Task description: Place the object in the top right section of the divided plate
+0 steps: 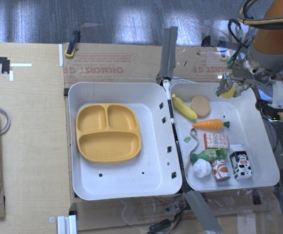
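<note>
Our claw (228,89), at the right bin's far edge, seems clamped on a small yellow object (229,93); the yellow three-section plastic plate (108,132) lies well left, in the other bin.

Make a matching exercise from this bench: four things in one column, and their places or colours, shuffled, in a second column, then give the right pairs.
Things:
1. divided plate
2. banana
3. carrot
4. milk carton

Places or colours:
A. orange with a green top, lying in the middle of the right bin
B. yellow, alone in the left bin
C. cow print, near the right bin's lower right corner
D. yellow, near the right bin's upper left corner, beside a tan round piece

Pairs: 1-B, 2-D, 3-A, 4-C
</note>
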